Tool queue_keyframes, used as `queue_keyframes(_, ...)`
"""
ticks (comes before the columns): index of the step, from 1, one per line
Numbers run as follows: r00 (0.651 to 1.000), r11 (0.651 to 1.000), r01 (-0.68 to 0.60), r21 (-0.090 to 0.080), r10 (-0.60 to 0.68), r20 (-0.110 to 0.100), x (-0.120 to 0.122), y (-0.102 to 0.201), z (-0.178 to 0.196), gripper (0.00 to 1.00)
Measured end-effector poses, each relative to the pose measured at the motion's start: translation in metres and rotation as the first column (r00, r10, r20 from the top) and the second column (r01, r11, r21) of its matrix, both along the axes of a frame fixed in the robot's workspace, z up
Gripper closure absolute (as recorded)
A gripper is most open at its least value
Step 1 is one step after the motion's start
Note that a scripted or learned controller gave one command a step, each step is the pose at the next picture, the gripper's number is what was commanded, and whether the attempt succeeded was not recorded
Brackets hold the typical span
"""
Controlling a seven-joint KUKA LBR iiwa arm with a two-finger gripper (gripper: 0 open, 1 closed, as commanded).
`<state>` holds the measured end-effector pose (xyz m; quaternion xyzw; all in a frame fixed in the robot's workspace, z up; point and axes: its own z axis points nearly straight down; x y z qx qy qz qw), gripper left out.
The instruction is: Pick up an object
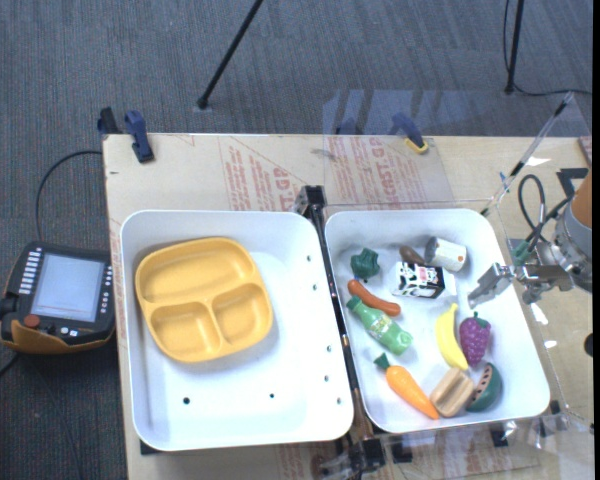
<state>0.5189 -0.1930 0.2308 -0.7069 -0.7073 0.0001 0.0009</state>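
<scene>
A: Count, near edge first?
B: Two bins on the surface (220,163). Right bin (375,423) holds about ten toys, one of each. Nearest: carrot (411,392), a tan bread-like piece (450,391), a dark green-and-brown piece (485,388) I can't identify.
A: Mid row?
B: Green bottle (381,327), banana (446,336), grapes (474,336), hot dog (373,299).
A: Far row?
B: Dark green lump (365,264), black-and-white carton (419,281), white can (447,255), with a small brown item behind the carton, mostly hidden. Left bin (145,408) has one yellow tray (202,298), three compartments.
A: Pincer?
B: Pincer (492,283) is at the right bin's right rim, above the grapes, right of the carton. Fingers look slightly apart, nothing between them. Arm cut off at the right edge; only a sliver of orange band shows.
A: Axes?
B: Banana runs near-to-far, almost straight. Carrot lies diagonal, tip toward the near right, leaves toward the bottle. Bottle and hot dog both slant from far left to near right.
A: Outside the bins?
B: One pendant (58,299) on the floor at left, two blue clamps at the surface's far edge.
</scene>
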Motion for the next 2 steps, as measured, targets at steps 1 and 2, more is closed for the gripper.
queue_keyframes(1,0.956,0.956,0.293,0.001,-0.293,-0.003,-0.014,0.021,-0.129,0.00)
queue_keyframes(2,0.892,0.892,0.452,0.001,-0.452,-0.003,-0.043,0.100,-0.144,0.00)
